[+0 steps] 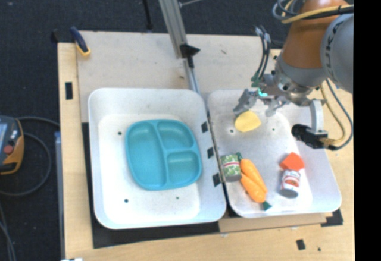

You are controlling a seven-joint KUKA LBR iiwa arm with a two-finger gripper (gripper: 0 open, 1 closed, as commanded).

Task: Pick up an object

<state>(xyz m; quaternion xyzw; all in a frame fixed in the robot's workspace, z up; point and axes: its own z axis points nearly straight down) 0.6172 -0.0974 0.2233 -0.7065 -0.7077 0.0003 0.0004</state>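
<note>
Judging progress: nothing is lifted yet; every item lies on a bin floor, so the grasp and the raise are both left to do.
Right bin, near edge: the right bin (pixel 333 191) holds a carrot (pixel 253 181) at its near left, lying at a slant, with a small green packet (pixel 231 166) touching its left side by the bin wall.
Right bin, near right: a small bottle (pixel 291 176) with an orange cap lies well apart from the carrot (cap pointing toward the far side).
Right bin, far part: a yellow lump (pixel 247 121), perhaps a lemon or a soft toy, sits alone on the floor, the likeliest target.
Hand: the hand (pixel 262 101) hangs just above and beyond the yellow lump, fingers spread to either side with nothing between them, so it is released.
Left bin: the left bin (pixel 107 206) carries one teal divided plate (pixel 163 153), three compartments, all bare.
Counter: the counter (pixel 131 60) beyond the bins bears a slanted metal post (pixel 171 13) and a blue and yellow clamp (pixel 80 40) at its far left corner.
Arm: the grey arm (pixel 312 34) with its orange band reaches in from the right.
Next, as a guess: lower onto the lump and close on it.
</note>
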